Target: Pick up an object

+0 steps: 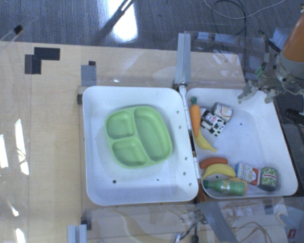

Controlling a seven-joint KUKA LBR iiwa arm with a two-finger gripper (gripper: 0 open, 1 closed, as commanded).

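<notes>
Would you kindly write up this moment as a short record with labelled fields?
left bin: holds a green divided plate
right bin: carrot along the left wall; black-and-white cow toy beside it; small can; two bananas; red sausage; green bottle; red carton; green can
tool: above the right bin's far right corner, nothing seen in it
arm: enters from the right

A robotics lab: I reach over a pale wooden bench (35, 135) bearing two white bins (142, 191). Loose cables (233, 4) trail across grey carpet (66, 9) behind, and toy groceries (215, 120) fill my side.
</notes>
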